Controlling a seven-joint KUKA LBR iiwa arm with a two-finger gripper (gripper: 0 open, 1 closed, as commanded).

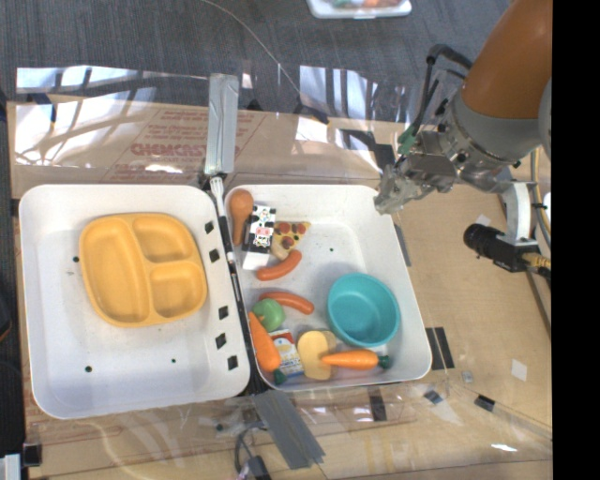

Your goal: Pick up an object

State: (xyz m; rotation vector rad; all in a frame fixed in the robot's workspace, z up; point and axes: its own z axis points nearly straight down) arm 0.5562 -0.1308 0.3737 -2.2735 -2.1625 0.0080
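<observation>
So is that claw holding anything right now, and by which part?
Nothing shows between its fingers. The gripper hangs over the right bin's far corner, above the toys.

Arm (502,70) cut off at top right edge. Tray of items (360,7) cropped by top edge, contents blurred. Carton (289,358) partly hidden under carrot (263,344); label too small to read.
</observation>
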